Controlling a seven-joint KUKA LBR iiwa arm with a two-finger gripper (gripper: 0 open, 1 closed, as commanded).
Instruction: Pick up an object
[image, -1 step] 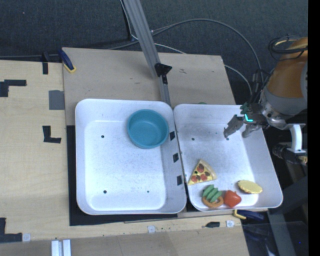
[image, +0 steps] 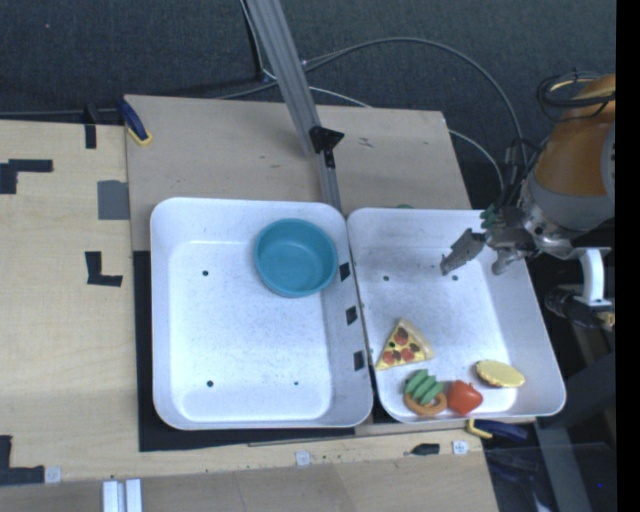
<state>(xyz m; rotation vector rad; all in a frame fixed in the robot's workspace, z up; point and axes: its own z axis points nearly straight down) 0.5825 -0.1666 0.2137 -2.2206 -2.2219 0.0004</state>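
- Seen on the surface (image: 400, 150): two shallow white bins side by side, the left bin (image: 190, 330) and the right bin (image: 520, 310), rims touching along the middle.
- Found in the left bin: one blue bowl (image: 295, 257), upright, near the far right corner, just beside the dividing rims.
- Found in the right bin, all gathered at the near end: a pizza slice toy (image: 404, 344) close to the left wall; a green and orange toy (image: 425, 391) at the near wall; a red toy (image: 463, 397) touching or just beside the green one; a yellow toy (image: 499, 374) toward the near right corner.
- Noted at the right: grey arm with orange band (image: 575, 150) reaching in over the right bin's far right rim.
- Hand (image: 480, 252) positioned over the far part of the right bin, two dark fingers (image: 458, 252) spread well apart, nothing between them.
- Hand well apart from the four toys at the near end; no contact with any of them.
- Observed above the bins: a slanted grey metal rail (image: 290, 80) ending near the junction of the rims, and cables (image: 420, 45) lying across the dark background beyond the surface.
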